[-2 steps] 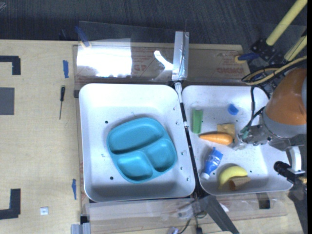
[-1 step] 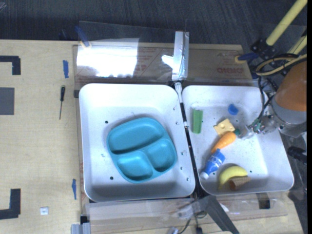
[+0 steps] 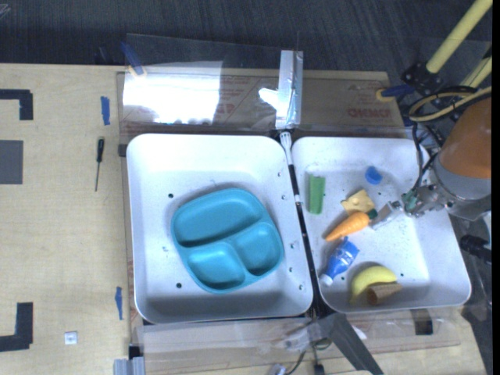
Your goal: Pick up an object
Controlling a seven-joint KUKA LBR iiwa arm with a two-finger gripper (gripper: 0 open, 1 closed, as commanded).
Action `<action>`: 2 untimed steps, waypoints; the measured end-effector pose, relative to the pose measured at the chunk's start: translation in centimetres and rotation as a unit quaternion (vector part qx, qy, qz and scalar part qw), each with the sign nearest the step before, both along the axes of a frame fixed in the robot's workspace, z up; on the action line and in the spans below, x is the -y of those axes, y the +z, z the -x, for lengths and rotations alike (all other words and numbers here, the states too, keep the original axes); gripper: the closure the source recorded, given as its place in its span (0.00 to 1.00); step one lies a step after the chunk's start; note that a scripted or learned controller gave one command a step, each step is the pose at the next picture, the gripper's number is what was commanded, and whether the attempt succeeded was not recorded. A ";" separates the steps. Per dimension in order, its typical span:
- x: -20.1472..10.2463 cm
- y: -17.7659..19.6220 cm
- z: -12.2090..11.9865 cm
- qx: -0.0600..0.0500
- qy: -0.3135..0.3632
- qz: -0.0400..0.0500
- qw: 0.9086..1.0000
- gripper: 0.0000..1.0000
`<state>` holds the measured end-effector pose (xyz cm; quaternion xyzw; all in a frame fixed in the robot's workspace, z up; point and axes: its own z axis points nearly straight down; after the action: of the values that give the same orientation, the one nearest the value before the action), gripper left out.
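Note:
The right bin (image 3: 437, 264) holds several small objects. An orange carrot (image 3: 348, 225) lies near its middle, with a yellow piece (image 3: 358, 202) just above it. A green block (image 3: 316, 194) stands by the left wall and a small blue cap-shaped object (image 3: 374, 176) sits further back. At the front lie a blue and white tube (image 3: 339, 260) and a yellow banana (image 3: 370, 276) with a brown piece (image 3: 384, 291) against it. My gripper (image 3: 386, 212) is low in the right bin, its tip right at the carrot's green end. I see nothing lifted.
The left bin (image 3: 148, 170) holds a blue divided tray (image 3: 226, 238). A metal divider (image 3: 297, 209) separates the bins. The arm's orange band (image 3: 473, 147) hangs over the right bin's right edge, with cables (image 3: 437, 100) behind it.

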<state>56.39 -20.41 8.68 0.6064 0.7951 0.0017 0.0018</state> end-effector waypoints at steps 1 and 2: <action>-7.1 8.3 -8.1 0.003 -0.039 0.000 0.999 0.00; -10.6 0.1 -4.3 0.001 0.026 0.001 1.000 0.00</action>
<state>60.73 -9.86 8.76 0.5852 0.8109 0.0014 0.0028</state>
